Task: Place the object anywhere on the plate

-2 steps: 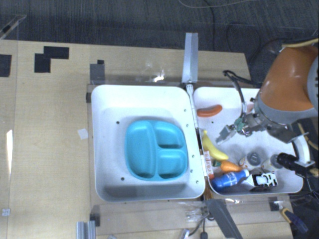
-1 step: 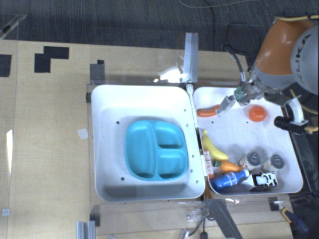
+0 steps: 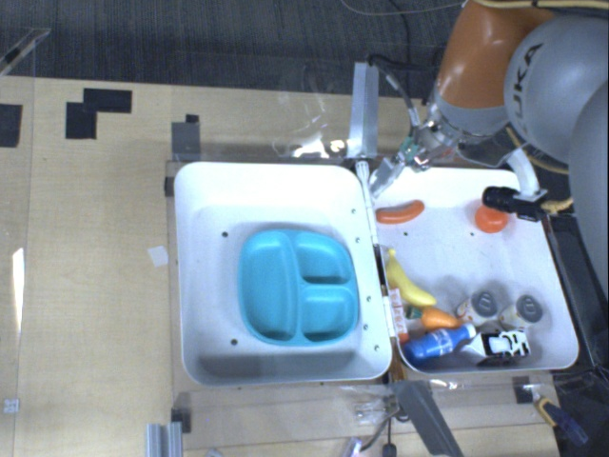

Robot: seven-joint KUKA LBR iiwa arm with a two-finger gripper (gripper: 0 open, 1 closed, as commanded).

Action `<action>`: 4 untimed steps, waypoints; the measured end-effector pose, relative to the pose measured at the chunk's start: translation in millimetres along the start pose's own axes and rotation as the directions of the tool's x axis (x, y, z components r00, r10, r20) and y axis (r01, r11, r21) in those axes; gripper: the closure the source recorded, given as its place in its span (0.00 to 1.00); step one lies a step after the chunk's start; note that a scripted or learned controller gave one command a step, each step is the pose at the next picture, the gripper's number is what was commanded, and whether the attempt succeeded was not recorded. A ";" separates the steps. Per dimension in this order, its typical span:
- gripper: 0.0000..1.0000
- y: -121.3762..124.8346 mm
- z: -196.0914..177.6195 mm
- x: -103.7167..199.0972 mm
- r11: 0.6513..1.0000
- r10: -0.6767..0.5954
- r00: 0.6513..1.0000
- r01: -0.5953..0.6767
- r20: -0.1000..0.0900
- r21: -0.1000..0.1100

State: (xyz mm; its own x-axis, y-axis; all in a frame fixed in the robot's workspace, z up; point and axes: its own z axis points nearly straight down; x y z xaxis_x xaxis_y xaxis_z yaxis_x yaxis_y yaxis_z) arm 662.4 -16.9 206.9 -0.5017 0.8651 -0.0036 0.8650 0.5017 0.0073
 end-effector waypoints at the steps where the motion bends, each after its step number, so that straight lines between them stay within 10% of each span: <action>1: 1.00 2.5 -12.5 0.2 1.000 -0.005 1.000 0.005 0.005 -0.007; 2: 1.00 -7.8 20.6 18.5 0.990 0.141 0.990 -0.141 -0.001 0.002; 3: 1.00 -34.1 20.6 119.8 0.987 0.161 0.987 -0.161 -0.002 0.003; 4: 0.00 -34.3 20.6 119.4 0.987 0.162 0.987 -0.162 -0.002 0.003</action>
